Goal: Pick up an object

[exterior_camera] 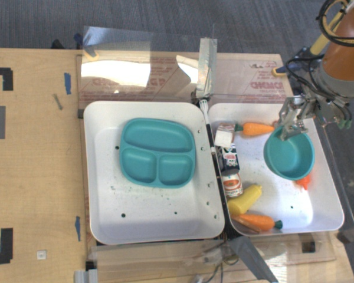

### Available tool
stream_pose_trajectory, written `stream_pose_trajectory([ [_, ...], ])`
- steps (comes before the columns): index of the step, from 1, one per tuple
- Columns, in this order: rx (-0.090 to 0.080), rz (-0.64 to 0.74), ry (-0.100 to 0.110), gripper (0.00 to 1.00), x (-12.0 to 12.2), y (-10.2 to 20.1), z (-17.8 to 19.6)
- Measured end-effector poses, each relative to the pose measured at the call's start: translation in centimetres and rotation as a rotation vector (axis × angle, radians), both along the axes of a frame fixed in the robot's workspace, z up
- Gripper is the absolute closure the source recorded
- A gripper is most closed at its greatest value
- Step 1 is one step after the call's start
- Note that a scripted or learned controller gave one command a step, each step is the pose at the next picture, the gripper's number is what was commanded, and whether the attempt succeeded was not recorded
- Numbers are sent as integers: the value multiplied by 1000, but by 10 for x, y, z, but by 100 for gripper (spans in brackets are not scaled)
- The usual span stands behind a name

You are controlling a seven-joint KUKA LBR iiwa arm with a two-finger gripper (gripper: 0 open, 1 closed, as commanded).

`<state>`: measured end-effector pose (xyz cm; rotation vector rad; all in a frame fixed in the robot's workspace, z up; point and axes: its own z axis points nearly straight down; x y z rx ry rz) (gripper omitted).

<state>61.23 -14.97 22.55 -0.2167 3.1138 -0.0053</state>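
two bins (100, 175); two carrots (258, 129); one bowl (289, 156).

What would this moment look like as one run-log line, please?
gripper: at teal bowl rim, right bin | divided plate: left bin | lift: not seen

Right bin (327, 208): items are crowding its 9 o'clock wall, with the teal bowl (289, 155) sitting toward 2 o'clock. Open floor is lying around 5 o'clock. Left bin (100, 175): teal divided plate (157, 152) is occupying the centre, leaving margins free.
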Motion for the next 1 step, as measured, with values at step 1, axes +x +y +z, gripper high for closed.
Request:
stream_pose_trajectory([
  [1, -4, 156, 10, 100, -56, -76, 44],
])
